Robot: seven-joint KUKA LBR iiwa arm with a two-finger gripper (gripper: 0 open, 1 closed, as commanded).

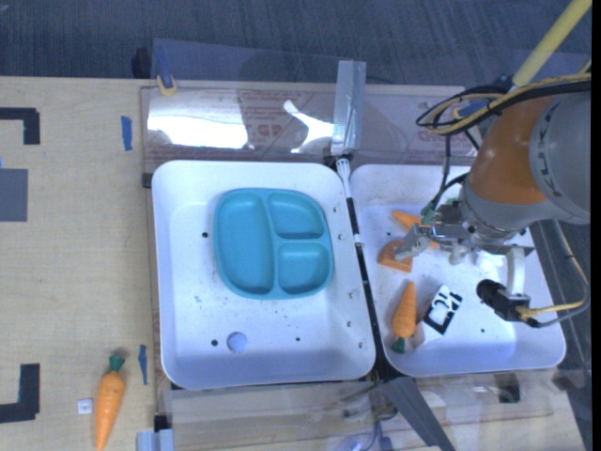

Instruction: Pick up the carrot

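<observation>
The end effector (413, 245) hangs low in the right bin (526, 346), beside the carrot (405, 312), likely lining up a grasp; its grip state I cannot tell.

**One fixed camera, high above the worktop**

A single camera looks down at a slant on the worktop (66, 252), far enough back to take in both white bins: the left bin (178, 280) and the right bin (535, 346) side by side. The arm (526, 158) enters from the frame's right side.
</observation>
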